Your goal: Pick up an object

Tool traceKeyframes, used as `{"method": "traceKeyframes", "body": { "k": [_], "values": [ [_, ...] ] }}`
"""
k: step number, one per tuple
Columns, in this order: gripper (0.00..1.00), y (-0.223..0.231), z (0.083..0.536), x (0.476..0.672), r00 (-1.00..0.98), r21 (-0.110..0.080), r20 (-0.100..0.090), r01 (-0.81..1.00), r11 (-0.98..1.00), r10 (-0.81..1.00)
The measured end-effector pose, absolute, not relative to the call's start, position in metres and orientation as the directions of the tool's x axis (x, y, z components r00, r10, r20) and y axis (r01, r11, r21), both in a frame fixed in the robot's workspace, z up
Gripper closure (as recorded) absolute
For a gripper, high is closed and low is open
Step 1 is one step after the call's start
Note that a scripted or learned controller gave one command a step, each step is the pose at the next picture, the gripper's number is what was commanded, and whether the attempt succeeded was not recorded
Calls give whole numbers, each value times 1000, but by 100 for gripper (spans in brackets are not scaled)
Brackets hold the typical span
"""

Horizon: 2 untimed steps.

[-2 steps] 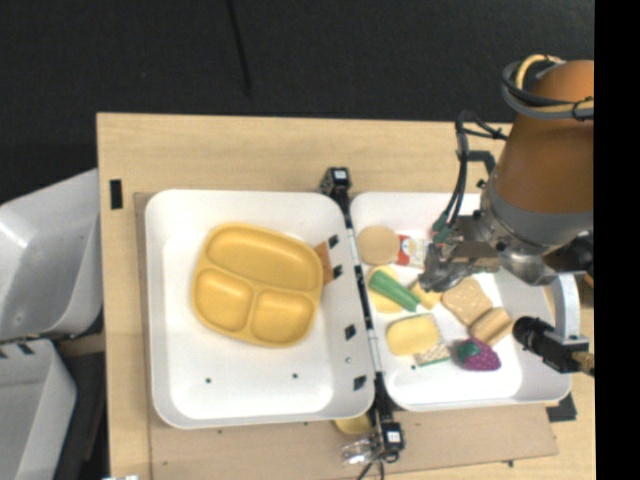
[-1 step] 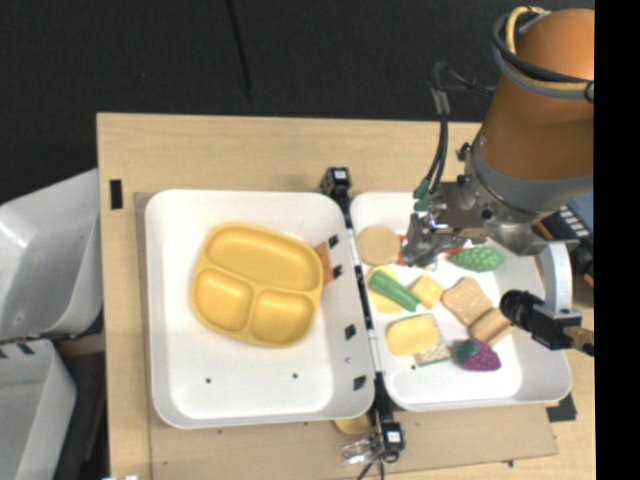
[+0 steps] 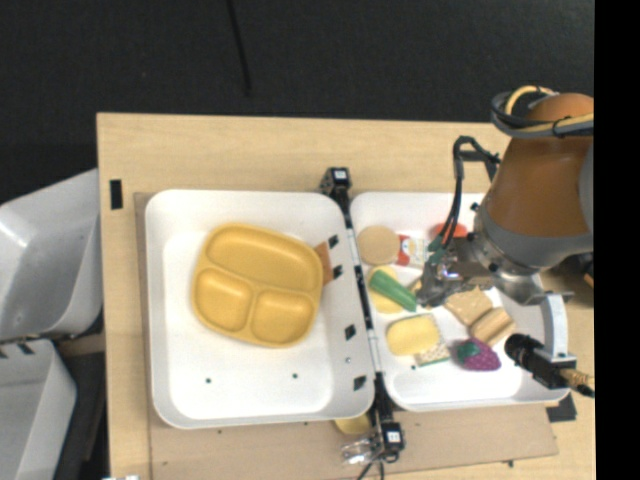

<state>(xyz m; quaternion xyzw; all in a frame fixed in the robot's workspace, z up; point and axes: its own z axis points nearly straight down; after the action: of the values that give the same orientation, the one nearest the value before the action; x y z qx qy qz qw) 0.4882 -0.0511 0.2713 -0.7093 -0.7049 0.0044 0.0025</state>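
Bench [image 3: 220,148] carrying two white bins. Nearest, in the right bin [image 3: 470,400]: purple grapes [image 3: 478,356], a yellow block [image 3: 412,334] and tan bread pieces [image 3: 478,314]. Farther back lie a green vegetable [image 3: 392,290], a round tan disc [image 3: 377,244] and a red-and-white item [image 3: 410,250]. Gripper [image 3: 437,278] is low among these objects; its state cannot be told. Left bin [image 3: 180,368] holds a yellow divided plate [image 3: 258,285].

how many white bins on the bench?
2. The left bin holds the yellow divided tray. The right bin holds the small toy items, with the arm over its right part.
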Motion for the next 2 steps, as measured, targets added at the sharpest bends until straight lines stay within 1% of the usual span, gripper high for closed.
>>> {"method": "traceKeyframes", "body": {
  "k": [1,2],
  "values": [
    [100,-7,369,491,-7,11,1,1000,7,1000],
    [100,-10,374,491,-6,2,-3,1000,6,1000]
  ]
}}
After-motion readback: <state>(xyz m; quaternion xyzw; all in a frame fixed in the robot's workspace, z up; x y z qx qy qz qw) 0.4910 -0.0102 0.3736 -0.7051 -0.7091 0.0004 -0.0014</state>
